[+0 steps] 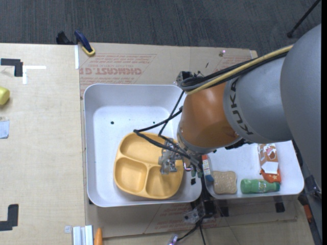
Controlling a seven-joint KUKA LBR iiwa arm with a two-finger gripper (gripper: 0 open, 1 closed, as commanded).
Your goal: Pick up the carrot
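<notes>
Over the right half of the plate [138, 170], which lies in the left bin [97, 137], you have the gripper [171, 163] hanging low, with the arm [214, 116] covering much of what lies behind it. Whether the gripper is open or closed cannot be told from this slant, and nothing can be seen held in it. Just right of the plate, at the wall between the two bins, a small orange-red sliver pokes out from under the arm; that is most likely the carrot [206, 164], though too little shows to be sure. Farther right of the plate, in the right bin [245, 152], lie bread [224, 181], a green bottle [259, 186] and a packet [269, 163]. Expect the carrot to be light, stiff and smooth, with a taper that could let it slide out of a pinch near the tip. You would do best to close across its thicker middle, square to its length, and mind the bin wall beside it.
</notes>
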